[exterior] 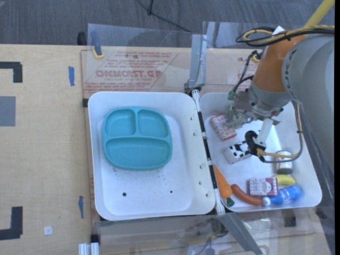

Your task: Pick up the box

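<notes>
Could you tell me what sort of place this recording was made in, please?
Most likely a robotics lab bench set up for picking trials. Two shallow white bins sit side by side on a wooden benchtop, the grey and orange arm reaches over the right one, and cables trail across the carpeted floor behind.

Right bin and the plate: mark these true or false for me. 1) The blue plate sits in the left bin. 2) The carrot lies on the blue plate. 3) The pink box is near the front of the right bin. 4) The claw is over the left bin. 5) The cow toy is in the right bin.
1) True: the blue plate lies in the left bin.
2) False: the carrot lies in the right bin, by its left wall.
3) True: the pink box lies there, beside the bottle.
4) False: the claw is over the right bin, by the snack packet.
5) True: the cow toy is there.
</notes>
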Controlling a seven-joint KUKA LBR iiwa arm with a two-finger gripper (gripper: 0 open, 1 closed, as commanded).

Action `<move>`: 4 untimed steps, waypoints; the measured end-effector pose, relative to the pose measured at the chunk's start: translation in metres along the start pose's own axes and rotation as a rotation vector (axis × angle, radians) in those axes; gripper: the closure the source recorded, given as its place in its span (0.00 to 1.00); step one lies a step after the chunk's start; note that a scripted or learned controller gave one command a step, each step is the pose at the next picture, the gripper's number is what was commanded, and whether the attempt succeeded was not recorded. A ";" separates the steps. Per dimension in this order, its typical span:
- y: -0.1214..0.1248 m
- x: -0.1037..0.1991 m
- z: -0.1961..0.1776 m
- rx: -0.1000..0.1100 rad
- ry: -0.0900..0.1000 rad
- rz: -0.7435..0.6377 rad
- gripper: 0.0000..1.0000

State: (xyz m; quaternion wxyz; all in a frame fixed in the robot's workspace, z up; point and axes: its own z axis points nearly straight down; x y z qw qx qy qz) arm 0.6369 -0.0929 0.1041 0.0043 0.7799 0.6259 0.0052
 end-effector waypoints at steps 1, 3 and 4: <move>0.000 0.000 0.000 0.000 0.000 0.000 0.00; -0.001 -0.002 0.009 -0.008 -0.002 -0.080 0.00; -0.002 -0.001 0.000 0.003 0.003 -0.079 1.00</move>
